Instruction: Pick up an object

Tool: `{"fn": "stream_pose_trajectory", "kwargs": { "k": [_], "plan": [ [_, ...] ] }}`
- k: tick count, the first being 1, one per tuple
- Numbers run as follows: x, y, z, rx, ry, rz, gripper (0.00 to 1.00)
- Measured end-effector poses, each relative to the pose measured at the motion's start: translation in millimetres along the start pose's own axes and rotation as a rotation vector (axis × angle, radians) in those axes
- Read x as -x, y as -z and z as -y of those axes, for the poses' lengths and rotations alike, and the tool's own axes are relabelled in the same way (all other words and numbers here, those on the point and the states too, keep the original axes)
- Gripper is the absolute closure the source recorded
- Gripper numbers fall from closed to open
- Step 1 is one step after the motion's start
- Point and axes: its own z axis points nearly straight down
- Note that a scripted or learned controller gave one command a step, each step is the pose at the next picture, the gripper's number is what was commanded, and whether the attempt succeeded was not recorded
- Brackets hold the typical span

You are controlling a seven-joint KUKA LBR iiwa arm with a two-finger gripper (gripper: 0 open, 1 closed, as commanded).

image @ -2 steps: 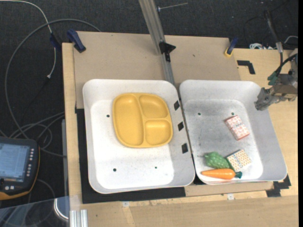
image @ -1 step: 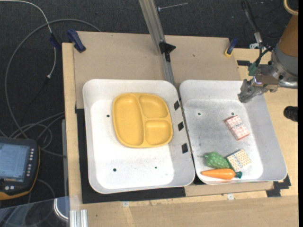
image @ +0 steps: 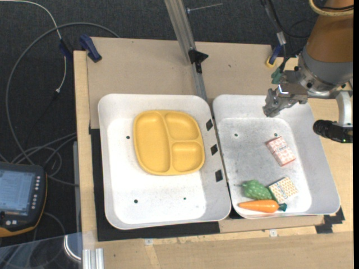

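— How's my feed look to you?

— Bright, even light from overhead. The two white bins [image: 112, 150] come up nearly glaring, with only thin shadows at their rims. The yellow divided plate [image: 168, 141] shows a soft sheen.

— I see the dark floor [image: 33, 55] swallowing detail. Focus?

— Mostly sharp; the arm [image: 331, 32] looks slightly soft top right.

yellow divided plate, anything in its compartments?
Empty. The yellow divided plate lies flat in the left bin, and all three compartments show bare yellow.
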Motion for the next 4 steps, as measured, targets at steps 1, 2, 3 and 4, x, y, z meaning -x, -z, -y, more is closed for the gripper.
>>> {"fn": "stream_pose_trajectory", "kwargs": {
  "k": [1,2,3,4],
  "plan": [
    [-50,-5,-17,0.0,0.001,0.0,1.0],
    [-99,-29,-30,-0.007,0.0,-0.001,1.0],
    [-144,-53,-59,-0.002,0.0,0.0,1.0],
    [-177,-62,-75,-0.001,-0.002,0.0,1.0]
  ]
}}
